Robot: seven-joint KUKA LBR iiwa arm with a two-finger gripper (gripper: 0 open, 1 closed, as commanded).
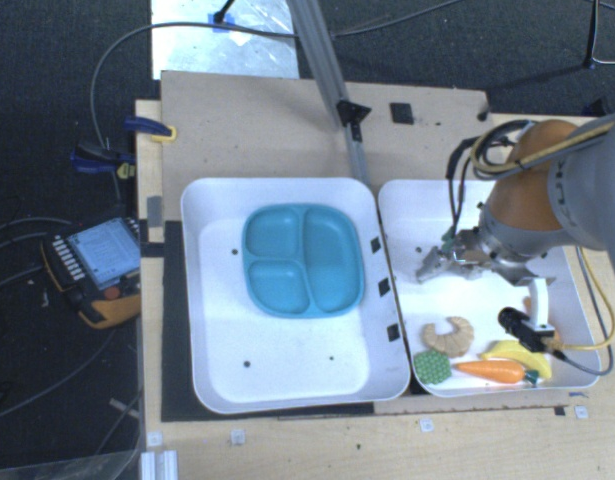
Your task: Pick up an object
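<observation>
In the right bin point(412, 208), my gripper point(434, 264) hangs low over bare white floor near the left wall, with nothing seen in it. Along the bin's front edge lie several toy foods. A tan croissant-shaped piece point(450, 334) sits just below the gripper, apart from it. A green bumpy piece point(433, 367) lies in the front left corner. An orange carrot point(490, 371) lies to its right, with a yellow banana point(514, 352) behind the carrot.
The left bin point(219, 368) holds a blue divided plate point(304, 260) in its rear half. A ridge where the two bin walls meet point(383, 268) runs just left of the gripper. The arm's grey and orange body point(547, 193) covers the right bin's far right part.
</observation>
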